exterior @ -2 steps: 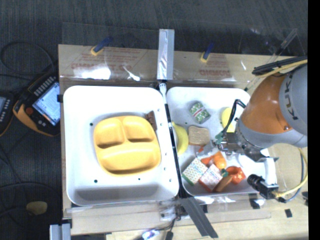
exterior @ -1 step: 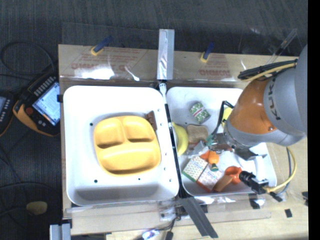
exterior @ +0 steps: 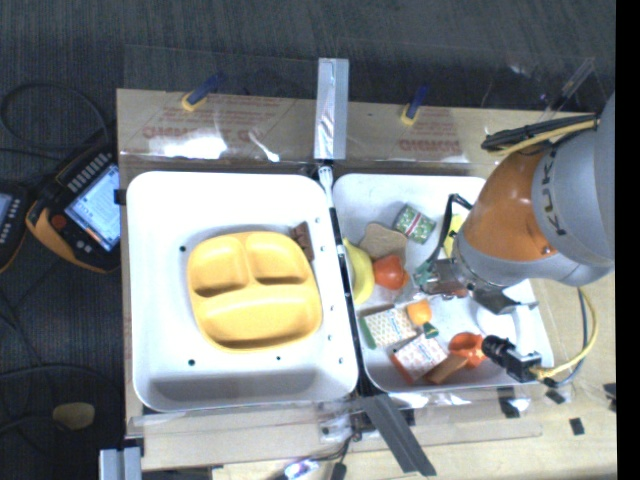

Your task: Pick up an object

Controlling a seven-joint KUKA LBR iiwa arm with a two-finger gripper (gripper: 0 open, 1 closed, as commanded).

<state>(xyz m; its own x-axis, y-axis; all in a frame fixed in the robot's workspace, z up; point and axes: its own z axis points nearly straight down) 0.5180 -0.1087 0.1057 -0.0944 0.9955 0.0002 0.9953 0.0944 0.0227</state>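
The right bin [exterior: 520, 193] holds several small things. A green box [exterior: 414, 222] lies near the back, with a brown flat piece [exterior: 378, 238] beside it. A yellow fruit [exterior: 359, 271] leans on the left wall, next to a red tomato [exterior: 390, 271]. Toward the front lie a white packet [exterior: 387, 324], a small orange piece [exterior: 419, 312], a red-and-white box [exterior: 417, 355] and an orange toy [exterior: 465, 345]. My gripper [exterior: 437, 279] hangs low over the middle of this bin, just right of the tomato and above the orange piece. The wrist hides its tips.
The left bin [exterior: 150, 268] holds a yellow divided tray [exterior: 254, 286] with a small brown thing [exterior: 302, 236] at its back right corner. A divider wall [exterior: 337, 268] separates the bins. A handheld controller [exterior: 85, 213] lies off the bench to the left.
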